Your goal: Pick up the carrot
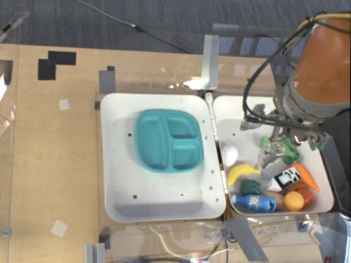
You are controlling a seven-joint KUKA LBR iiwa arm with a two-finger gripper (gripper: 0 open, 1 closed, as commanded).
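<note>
The carrot [306, 176] is orange and lies near the right wall of the right bin [230, 116], its green top [289, 151] pointing toward the bin's middle. My gripper [278, 152] hangs over the right bin just left of the carrot's leafy end, below the grey wrist and orange band. Its metal fingers [270, 156] point down among the items, and I cannot make out how they stand. Nothing is seen lifted.
In the right bin lie a white egg [229, 155], a yellow banana [242, 173], a dark green item [251, 187], a blue bottle [254, 203], an orange fruit [294, 201] and a black-and-white tag [288, 177]. A teal divided plate [168, 139] sits in the left bin [118, 196].
</note>
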